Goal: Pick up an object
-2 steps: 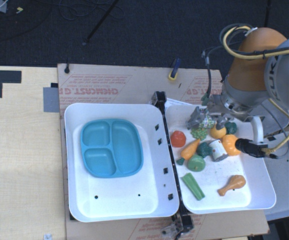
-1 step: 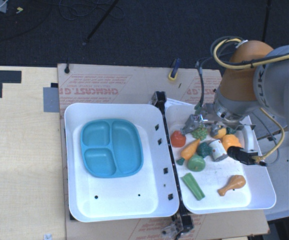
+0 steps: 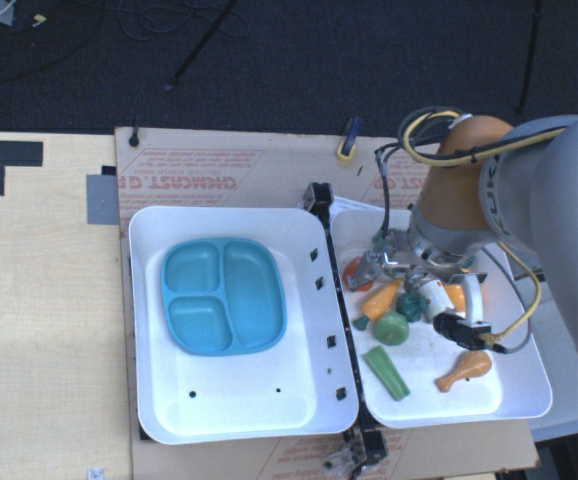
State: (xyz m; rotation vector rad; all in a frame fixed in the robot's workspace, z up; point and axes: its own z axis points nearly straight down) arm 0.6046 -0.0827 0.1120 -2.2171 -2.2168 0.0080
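Note:
My gripper [image 3: 397, 273] hangs low over the upper left part of the right bin [image 3: 524, 393], right above a cluster of toy foods. Just under it lies an orange carrot-like piece [image 3: 377, 302], with a round dark-green piece [image 3: 391, 330] below that. A red piece [image 3: 354, 267] sits to the gripper's left. A long green piece [image 3: 386, 373] and an orange drumstick-shaped piece [image 3: 464, 370] lie nearer the front of the bin. The wrist hides part of the cluster.
The left bin [image 3: 154, 388] holds a blue divided plate [image 3: 222, 296]. A black divider [image 3: 337, 308] runs between the two bins. A small teal piece [image 3: 362, 322] lies by the divider. The arm covers the right bin's far right side.

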